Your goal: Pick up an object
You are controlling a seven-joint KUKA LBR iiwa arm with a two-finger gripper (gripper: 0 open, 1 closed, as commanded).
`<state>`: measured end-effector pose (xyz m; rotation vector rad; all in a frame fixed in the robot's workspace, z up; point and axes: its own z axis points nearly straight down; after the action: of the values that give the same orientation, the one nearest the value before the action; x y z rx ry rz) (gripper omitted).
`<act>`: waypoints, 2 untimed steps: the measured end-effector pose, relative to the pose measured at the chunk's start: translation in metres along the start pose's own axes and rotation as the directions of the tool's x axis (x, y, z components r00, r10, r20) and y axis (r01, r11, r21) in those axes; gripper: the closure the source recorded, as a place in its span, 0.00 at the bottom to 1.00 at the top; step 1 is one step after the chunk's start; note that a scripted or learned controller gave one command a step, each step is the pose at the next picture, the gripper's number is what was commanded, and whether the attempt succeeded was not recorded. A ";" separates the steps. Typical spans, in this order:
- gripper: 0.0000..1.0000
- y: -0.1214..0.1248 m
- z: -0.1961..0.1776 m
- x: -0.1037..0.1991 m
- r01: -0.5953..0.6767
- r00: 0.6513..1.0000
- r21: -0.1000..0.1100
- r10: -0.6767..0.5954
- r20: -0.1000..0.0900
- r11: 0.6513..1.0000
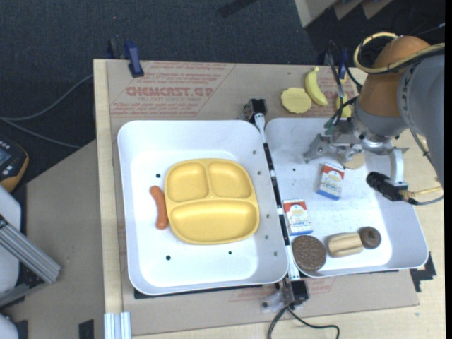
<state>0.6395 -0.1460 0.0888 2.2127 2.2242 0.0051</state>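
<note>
Tool [332,145] low over right bin [406,249], upper part; can't tell if spread or pinched, nothing visibly held. Nearest pick: small carton [330,181], just below tool toward cam, lying flat, long axis roughly top-bottom. Flat printed cardboard, boxy. Further down: 2nd carton [298,217], round brown cookie [309,253], wooden cylinder [353,243].

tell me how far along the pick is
Nothing looks picked yet. The pincer hangs low at the back of the right bin, just above the small box, which lies flat on the floor. Closing on an object and lifting it remain.
</note>
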 end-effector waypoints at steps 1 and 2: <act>0.00 -0.031 0.004 -0.011 -0.007 1.000 0.009 0.007 -0.001 1.000; 1.00 -0.029 -0.007 -0.010 -0.006 1.000 0.004 0.006 -0.001 1.000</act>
<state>0.6109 -0.1559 0.0952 2.2216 2.2203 0.0017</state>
